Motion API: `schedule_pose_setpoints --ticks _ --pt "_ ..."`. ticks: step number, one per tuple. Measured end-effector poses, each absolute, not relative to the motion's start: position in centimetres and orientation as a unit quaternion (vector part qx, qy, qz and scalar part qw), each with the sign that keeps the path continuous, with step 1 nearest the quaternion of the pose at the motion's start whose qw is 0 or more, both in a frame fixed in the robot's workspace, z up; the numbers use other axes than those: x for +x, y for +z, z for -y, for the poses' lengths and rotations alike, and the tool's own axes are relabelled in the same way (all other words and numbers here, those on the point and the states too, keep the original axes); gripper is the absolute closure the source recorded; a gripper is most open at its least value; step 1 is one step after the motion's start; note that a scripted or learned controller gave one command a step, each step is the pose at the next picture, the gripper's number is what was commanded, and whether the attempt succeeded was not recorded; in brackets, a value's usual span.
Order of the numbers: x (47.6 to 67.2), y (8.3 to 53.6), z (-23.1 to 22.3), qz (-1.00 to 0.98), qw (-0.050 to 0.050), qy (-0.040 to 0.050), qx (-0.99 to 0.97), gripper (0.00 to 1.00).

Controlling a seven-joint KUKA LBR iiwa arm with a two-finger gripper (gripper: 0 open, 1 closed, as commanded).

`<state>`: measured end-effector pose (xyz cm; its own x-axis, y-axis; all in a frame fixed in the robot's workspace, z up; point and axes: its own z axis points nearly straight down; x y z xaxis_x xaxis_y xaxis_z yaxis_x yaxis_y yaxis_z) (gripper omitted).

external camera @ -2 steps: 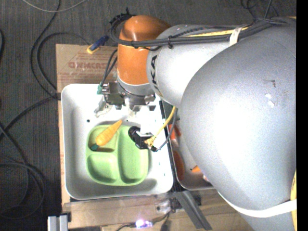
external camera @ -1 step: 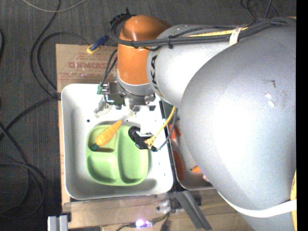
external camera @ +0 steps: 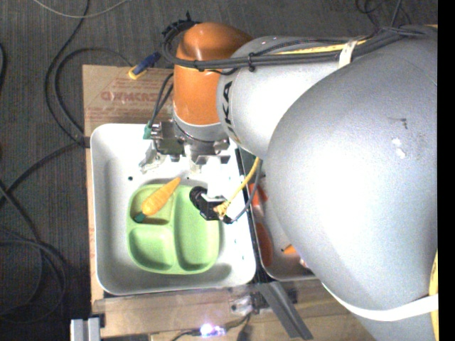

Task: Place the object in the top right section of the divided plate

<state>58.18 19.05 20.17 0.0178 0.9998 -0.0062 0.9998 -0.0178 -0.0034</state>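
Counted 2 bins on bench. Found left bin (external camera: 106, 261) resting on cardboard (external camera: 106, 98). Found right bin (external camera: 277, 271) largely covered by arm (external camera: 341, 155), with an orange item (external camera: 264, 246) partly showing at arm's edge; cannot identify it.

Located green plate (external camera: 192, 247) lying flat in left bin, toward bin's right wall. Made out 3 compartments: 2 small on view's left, 1 long on view's right.

Located carrot (external camera: 160, 197) in upper-left small compartment. Lying diagonally, green stub low and left, pointed end up and right, reaching toward plate's top rim close to divider. Cannot tell whether tip rests on rim or stops short of it.

Located gripper (external camera: 181, 155) over upper part of left bin, just above plate's top edge, directly below orange band (external camera: 202, 77). Cannot tell whether spread or pressed together; view too coarse there. Judged carrot resting on plate, tip just beside gripper's lower end.

Noted loose cables (external camera: 43, 155) on grey floor to view's left of bench.
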Motion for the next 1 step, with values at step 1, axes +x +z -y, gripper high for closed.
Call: schedule_pose_setpoints --ticks 1 --pt "55.13 19.08 -13.14 -0.714 -0.001 -0.003 0.7 0.0"
